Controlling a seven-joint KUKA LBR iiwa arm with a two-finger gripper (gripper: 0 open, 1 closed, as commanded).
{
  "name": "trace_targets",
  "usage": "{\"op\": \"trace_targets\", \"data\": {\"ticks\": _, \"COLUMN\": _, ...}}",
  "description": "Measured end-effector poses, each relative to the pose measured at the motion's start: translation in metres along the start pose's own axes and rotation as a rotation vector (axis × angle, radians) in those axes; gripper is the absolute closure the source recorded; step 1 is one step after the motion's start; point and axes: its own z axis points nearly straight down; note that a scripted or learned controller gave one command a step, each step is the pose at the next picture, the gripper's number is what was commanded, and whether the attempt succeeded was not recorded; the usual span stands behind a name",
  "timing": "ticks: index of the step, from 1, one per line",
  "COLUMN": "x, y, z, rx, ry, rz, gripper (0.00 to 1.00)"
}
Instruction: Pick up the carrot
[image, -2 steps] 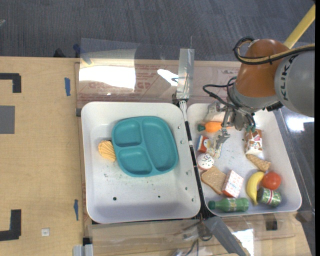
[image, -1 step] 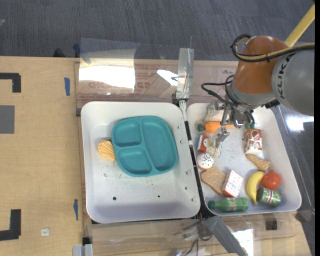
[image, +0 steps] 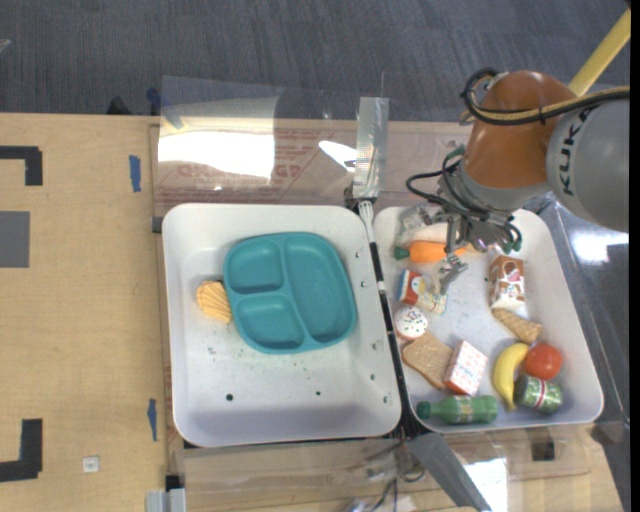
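The carrot (image: 428, 252) is a short orange piece lying in the upper left part of the right bin (image: 575, 300). My gripper (image: 455, 258) hangs under the orange wrist band (image: 505, 130), directly to the right of the carrot and very close to it. Cables and the wrist hide the gripper's upper part, and I cannot tell whether it touches the carrot.
The right bin also holds a red-white carton (image: 507, 283), a banana (image: 506, 372), a tomato (image: 544, 360), a green bottle (image: 458, 408), a bread slice (image: 428, 358) and other toy foods. In the left bin (image: 200, 400) sit a teal divided plate (image: 290, 292) and a yellow shell-shaped piece (image: 213, 299).
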Motion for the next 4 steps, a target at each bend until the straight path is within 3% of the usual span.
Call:
{"op": "trace_targets", "data": {"ticks": 1, "x": 0.013, "y": 0.004, "z": -0.001, "rx": 0.006, "ry": -0.007, "rz": -0.271, "gripper": 0.00}}
{"op": "trace_targets", "data": {"ticks": 3, "x": 0.035, "y": 0.005, "z": -0.002, "rx": 0.010, "ry": -0.008, "rz": -0.245, "gripper": 0.00}}
{"op": "trace_targets", "data": {"ticks": 4, "x": 0.028, "y": 0.011, "z": 0.000, "rx": 0.002, "ry": 0.001, "rz": -0.474, "gripper": 0.00}}
